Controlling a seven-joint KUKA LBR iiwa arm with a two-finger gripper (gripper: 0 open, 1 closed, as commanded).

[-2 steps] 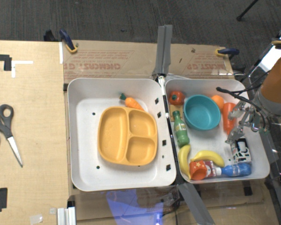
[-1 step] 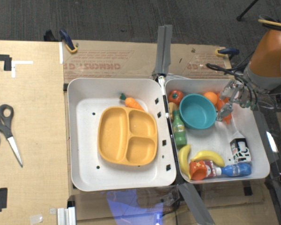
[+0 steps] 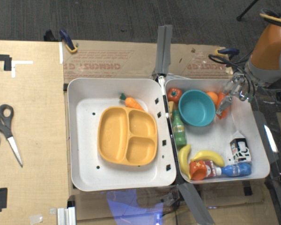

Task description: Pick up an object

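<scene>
Your tool (image 3: 226, 102) sits at the upper right of the right bin (image 3: 257, 125), beside the teal bowl (image 3: 196, 108). An orange-red piece (image 3: 223, 108) lies at its tip, but you cannot tell what it is, whether it is held, or how the tool stands. The bowl hides part of a tomato (image 3: 174, 94) and an orange (image 3: 212, 97). The green bottle (image 3: 179, 130) lies lengthwise along the left wall. In the left bin (image 3: 79, 139), a carrot (image 3: 132, 102) is partly covered by the yellow tray (image 3: 128, 136).

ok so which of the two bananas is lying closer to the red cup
The banana lying crosswise just above the red cup; the other banana runs up along the bin's left wall.
</scene>
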